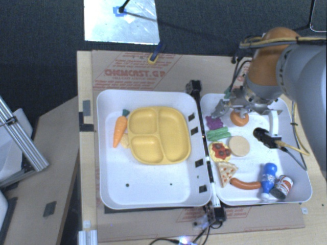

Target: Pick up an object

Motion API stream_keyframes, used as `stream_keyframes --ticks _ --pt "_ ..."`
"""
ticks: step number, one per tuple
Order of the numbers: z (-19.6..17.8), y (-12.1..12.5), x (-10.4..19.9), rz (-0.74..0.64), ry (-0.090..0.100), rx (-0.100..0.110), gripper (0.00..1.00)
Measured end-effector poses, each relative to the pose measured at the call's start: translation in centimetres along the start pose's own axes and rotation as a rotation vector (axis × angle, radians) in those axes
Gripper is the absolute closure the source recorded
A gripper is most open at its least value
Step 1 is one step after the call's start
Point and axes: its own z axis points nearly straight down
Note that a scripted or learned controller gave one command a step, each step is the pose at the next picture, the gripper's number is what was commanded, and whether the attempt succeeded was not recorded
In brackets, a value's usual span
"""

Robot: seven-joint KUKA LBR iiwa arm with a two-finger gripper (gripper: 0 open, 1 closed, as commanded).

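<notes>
My gripper hangs over the far end of the right bin, the grey arm reaching in from the right. Just below it lies an orange and white round piece. A purple grape bunch sits to the gripper's lower left, with green bean pods under that. Further forward lie a round tan biscuit, a square pizza piece, a pizza wedge, a red sausage, a blue bottle and a small can. I see nothing held.
The left bin holds a yellow divided plate and a carrot at the plate's left side. A black divider with clips runs between the bins. A shiny sheet lies beyond the bench.
</notes>
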Motion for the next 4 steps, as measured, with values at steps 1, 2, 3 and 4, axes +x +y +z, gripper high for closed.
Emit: stream_keyframes --ticks 1,2,3,4 --pt "2.9 0.1 0.0 0.002 0.0 -0.005 0.0" --pt "1.9 0.2 0.0 0.001 0.0 -0.007 1.0" --pt "-3.1 -0.1 -0.8 0.004 0.0 -0.005 1.0" --pt "-8.4 -0.2 -1.8 0.003 -0.001 -0.007 1.0"
